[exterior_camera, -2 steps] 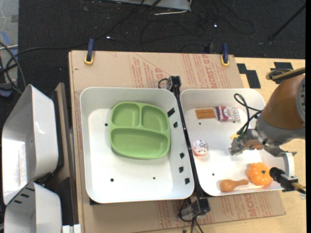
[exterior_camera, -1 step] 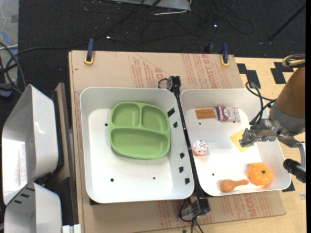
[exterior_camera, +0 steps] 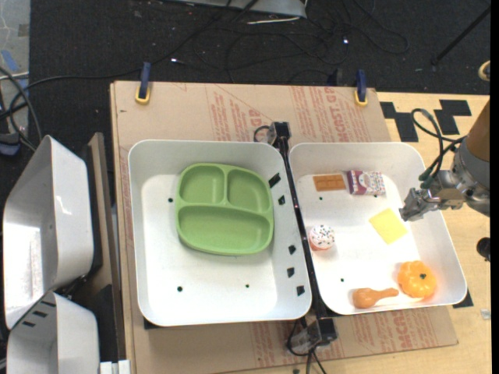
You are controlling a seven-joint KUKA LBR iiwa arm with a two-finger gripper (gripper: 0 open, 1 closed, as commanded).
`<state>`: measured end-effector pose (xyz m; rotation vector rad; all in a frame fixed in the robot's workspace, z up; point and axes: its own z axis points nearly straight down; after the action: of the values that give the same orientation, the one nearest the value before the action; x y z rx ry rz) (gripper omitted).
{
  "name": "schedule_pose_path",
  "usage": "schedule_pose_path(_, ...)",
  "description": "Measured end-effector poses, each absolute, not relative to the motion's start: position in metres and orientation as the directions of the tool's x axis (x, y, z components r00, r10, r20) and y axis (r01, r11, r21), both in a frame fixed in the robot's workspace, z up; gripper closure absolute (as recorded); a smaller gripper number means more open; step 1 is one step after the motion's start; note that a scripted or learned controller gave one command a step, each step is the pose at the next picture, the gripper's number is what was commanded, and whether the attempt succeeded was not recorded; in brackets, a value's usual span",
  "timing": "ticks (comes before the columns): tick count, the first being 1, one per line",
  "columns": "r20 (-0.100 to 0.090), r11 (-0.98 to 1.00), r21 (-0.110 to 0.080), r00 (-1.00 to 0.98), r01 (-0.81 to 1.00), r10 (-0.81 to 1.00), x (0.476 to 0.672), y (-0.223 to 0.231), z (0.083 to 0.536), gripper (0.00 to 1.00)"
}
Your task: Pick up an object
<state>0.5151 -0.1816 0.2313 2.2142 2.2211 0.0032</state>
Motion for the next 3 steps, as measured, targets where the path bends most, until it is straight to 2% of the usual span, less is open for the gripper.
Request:
schedule_pose_path(1,-0.002,0.004,0.006,-0.004,1.0,1.0,0.516,-0.182,0.284,1.0)
schedule_pose_path(2,0.0,0.007,0.0,-0.007,1.0,1.0,0.522,-0.129,0.272,1.0)
schedule_pose_path(3,0.001,0.008,-0.002,-0.008,1.0,1.0,0.538,-0.077,0.255,1.0)
